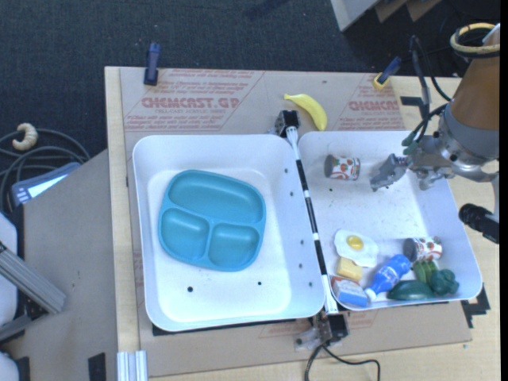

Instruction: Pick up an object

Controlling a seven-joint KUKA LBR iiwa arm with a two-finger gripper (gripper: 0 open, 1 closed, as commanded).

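Robotics laboratory test bench.
Two shallow white plastic bins (151,236) sit on a protective-papered board (198,101), with loose black cables (48,153) across dark carpet (71,22).

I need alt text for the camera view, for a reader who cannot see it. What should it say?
A grey robot arm reaches from the right, its claw over the right white bin near a small can. Toy food is heaped in that bin's near corner, including a fried egg. The left white bin holds a blue divided plate; a banana lies behind the bins.
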